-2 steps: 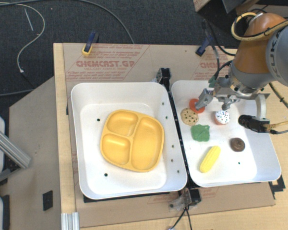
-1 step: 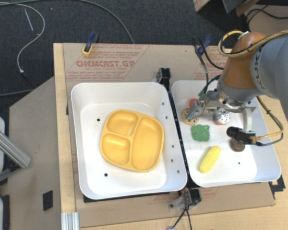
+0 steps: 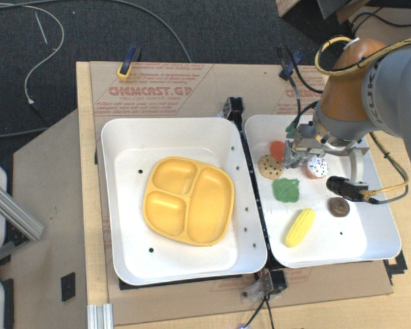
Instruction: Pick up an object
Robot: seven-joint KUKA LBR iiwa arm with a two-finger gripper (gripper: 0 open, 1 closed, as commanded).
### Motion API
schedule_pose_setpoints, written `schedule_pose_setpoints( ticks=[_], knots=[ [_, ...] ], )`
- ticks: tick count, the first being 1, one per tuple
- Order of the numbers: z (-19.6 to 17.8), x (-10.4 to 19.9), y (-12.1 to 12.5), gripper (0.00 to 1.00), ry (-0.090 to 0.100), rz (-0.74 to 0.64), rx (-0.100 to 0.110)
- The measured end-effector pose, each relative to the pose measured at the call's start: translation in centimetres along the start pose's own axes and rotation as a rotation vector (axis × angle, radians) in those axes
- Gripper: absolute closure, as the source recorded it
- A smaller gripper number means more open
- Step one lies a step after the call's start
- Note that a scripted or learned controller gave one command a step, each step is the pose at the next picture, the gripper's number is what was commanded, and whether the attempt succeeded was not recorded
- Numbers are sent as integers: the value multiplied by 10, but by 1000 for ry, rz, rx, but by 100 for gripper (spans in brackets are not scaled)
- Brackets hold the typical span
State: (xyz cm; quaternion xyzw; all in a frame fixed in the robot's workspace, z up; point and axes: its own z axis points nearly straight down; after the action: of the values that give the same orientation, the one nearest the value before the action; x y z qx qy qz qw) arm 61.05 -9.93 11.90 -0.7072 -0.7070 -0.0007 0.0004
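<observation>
Several small items lie in the right bin (image 3: 370, 242): a tan cookie (image 3: 268, 165), a red piece (image 3: 278, 149), a green leafy piece (image 3: 285, 189), a yellow corn cob (image 3: 299, 226), a white red-dotted piece (image 3: 318, 167) and a brown round piece (image 3: 339, 207). My gripper (image 3: 296, 155) hangs low over the bin's far half, between the red piece and the white dotted piece, just right of the cookie. I see nothing held in it. The gripper body partly hides the red piece.
The left bin (image 3: 123, 184) holds a yellow divided plate (image 3: 189, 200). A black ridge (image 3: 250, 184) separates the bins. A black cable connector (image 3: 347, 188) juts out beside the brown piece. The arm's orange band (image 3: 346, 94) rises over the right bin's far edge.
</observation>
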Motion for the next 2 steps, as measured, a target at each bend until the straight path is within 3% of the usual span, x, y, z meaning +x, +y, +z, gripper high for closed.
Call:
schedule_pose_setpoints(
  ticks=[2],
  knots=[
    [-108,5,7,100,-3,-2,-8]
  ],
)
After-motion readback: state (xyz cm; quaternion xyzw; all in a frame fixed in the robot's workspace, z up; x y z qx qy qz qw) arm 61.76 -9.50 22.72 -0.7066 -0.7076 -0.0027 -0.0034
